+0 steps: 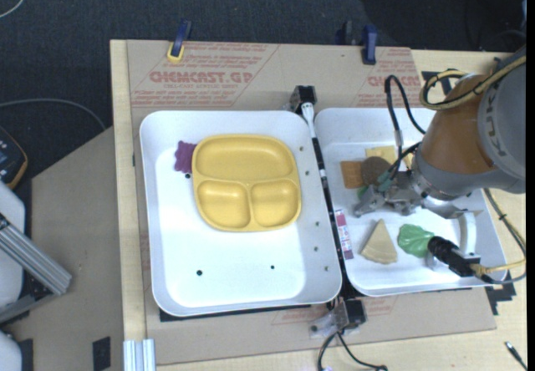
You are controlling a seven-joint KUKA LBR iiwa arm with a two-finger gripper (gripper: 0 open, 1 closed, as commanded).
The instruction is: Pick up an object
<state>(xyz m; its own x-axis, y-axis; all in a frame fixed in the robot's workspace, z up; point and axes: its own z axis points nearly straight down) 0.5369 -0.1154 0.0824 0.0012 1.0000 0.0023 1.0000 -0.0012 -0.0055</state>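
My gripper (pixel 374 198) reaches into the right bin (pixel 361 277) from the right, with its grey fingers down near the bin's middle. A brown flat piece (pixel 352 172) and a dark rounded lump (pixel 375 166) lie just above the fingers. A tan wedge (pixel 379 243) lies below them, apart from the gripper. A green object (pixel 414 239) sits to the wedge's right. A pale yellow piece (pixel 380 154) shows at the bin's back. I see nothing between the fingers.
The left bin (pixel 171 269) holds a yellow divided plate (pixel 247 180) with a purple object (pixel 183 155) at its left edge. Black cables loop over the arm's wrist (pixel 451 144). Clamps stand at the board's far edge.
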